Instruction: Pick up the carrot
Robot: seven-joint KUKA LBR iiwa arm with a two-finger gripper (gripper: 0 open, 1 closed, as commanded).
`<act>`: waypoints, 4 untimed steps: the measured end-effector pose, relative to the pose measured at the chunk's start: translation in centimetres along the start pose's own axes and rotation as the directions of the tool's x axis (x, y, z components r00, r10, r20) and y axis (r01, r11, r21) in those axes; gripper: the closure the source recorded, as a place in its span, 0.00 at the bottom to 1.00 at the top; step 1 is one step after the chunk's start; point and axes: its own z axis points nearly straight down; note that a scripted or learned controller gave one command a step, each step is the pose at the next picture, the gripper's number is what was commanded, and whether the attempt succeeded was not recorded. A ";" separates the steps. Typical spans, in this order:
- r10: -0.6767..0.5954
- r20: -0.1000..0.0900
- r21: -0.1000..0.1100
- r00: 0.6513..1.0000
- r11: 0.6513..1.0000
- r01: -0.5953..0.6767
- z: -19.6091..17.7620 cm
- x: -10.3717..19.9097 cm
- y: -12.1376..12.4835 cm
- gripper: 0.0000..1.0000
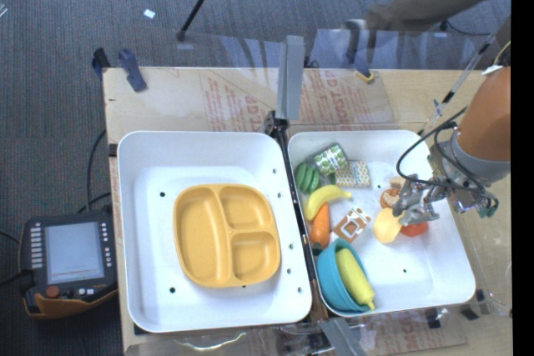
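The carrot (320,226) is a short orange piece lying upright along the left wall of the right bin (434,283), just below a yellow banana (325,198). My gripper (413,208) hangs over the right side of the same bin, well to the right of the carrot, above a yellow fruit (386,227) and a red-orange piece (415,228). Its fingertips blend into those items.
The left bin (142,179) holds a yellow divided plate (225,233). In the right bin lie a green vegetable (306,178), a green can (330,158), a patterned box (354,174), an orange-white block (352,223) and a blue bowl (338,283) with a second banana (356,277).
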 end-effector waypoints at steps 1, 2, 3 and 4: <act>-0.107 -0.008 -0.007 0.994 0.994 0.107 5.0 6.6 2.8 1.00; 0.166 -0.002 -0.002 0.986 0.986 -0.166 4.7 0.1 1.5 1.00; 0.165 -0.002 -0.001 0.986 0.986 -0.165 4.7 0.1 1.5 0.00; -0.064 0.006 0.001 0.998 0.998 0.064 -4.1 -9.0 4.6 0.00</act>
